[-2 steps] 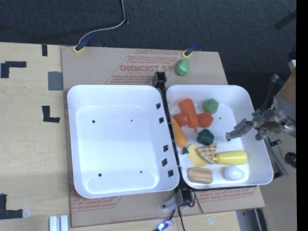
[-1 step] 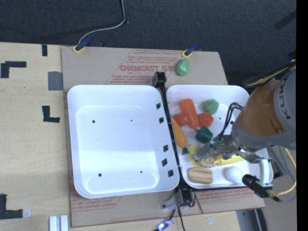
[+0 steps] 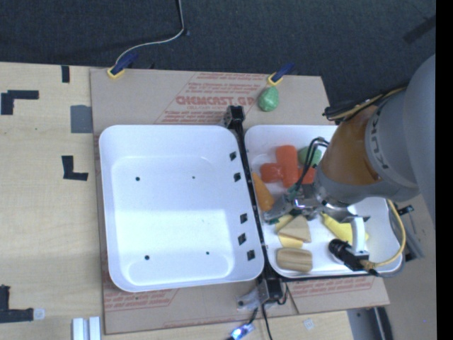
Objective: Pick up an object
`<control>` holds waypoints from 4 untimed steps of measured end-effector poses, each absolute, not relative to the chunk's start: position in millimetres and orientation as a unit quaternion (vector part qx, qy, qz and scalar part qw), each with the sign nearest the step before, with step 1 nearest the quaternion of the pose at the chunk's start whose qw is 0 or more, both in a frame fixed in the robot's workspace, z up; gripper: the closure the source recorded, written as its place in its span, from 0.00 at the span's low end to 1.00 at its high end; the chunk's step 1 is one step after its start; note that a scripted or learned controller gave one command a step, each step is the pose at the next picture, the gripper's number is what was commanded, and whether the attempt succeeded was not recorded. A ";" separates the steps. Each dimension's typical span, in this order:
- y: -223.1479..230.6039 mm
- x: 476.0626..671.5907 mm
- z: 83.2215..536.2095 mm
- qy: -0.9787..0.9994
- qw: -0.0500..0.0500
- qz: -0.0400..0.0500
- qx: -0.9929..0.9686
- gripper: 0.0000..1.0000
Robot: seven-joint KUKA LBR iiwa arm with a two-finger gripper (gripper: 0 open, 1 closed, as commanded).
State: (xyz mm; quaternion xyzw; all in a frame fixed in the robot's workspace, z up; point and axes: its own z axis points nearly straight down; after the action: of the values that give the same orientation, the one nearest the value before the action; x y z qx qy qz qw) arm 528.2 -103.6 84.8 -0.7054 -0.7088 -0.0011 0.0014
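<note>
gripper (image 3: 296, 205) seemingly above tan wedge (image 3: 295, 229)

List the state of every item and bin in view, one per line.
Left bin: flat on the bench.
Right bin: holds the toys, arm reaching in.
Red block: lying in the right bin.
Tan wedge: lying flat.
Wooden cylinder: on its side.
Green ball: outside the bins.

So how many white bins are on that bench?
2. The left shallow white plastic bin sits beside the right shallow white plastic bin, which holds the toys under the arm.
</note>
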 end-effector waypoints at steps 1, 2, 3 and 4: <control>-105.7 526.2 94.9 -0.707 0.000 0.000 -0.707 1.00; -98.1 580.9 83.9 -0.708 0.000 0.000 -0.706 1.00; -98.3 579.5 85.0 -0.708 0.000 0.000 -0.707 0.00; -106.2 644.8 84.3 -0.708 -0.002 -0.001 -0.706 0.00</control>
State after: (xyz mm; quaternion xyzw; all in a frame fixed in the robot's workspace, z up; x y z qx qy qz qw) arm 644.8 -106.2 84.3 -0.7059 -0.7083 -0.0007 -0.0017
